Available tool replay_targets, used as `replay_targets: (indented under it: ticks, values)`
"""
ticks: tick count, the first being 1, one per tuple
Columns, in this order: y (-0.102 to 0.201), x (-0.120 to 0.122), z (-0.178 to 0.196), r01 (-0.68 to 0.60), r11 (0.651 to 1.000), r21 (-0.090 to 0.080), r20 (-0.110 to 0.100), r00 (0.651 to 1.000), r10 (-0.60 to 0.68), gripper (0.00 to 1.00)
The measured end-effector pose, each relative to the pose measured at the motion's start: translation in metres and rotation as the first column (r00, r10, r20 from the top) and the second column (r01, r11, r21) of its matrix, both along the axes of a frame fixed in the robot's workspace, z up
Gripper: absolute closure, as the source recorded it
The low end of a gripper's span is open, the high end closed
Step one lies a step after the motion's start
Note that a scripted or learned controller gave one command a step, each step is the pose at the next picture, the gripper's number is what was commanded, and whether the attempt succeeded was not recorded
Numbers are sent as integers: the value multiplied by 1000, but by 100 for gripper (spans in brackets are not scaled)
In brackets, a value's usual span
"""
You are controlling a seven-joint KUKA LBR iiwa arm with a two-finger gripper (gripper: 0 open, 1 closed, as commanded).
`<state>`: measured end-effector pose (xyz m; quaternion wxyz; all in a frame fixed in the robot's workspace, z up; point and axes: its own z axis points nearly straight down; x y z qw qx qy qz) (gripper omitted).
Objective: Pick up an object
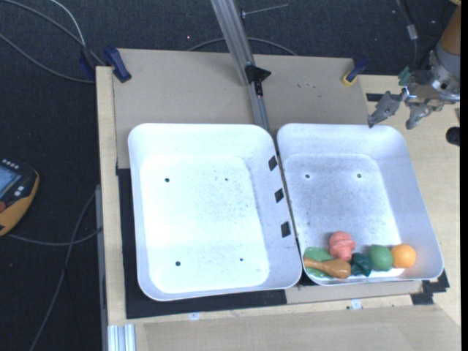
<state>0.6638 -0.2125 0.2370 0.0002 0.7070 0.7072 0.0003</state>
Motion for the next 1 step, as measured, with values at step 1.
replay_targets:
  ticks: [1]
  values:
    - [0,0,11,-1,1000,-1,2,1000,1,100]
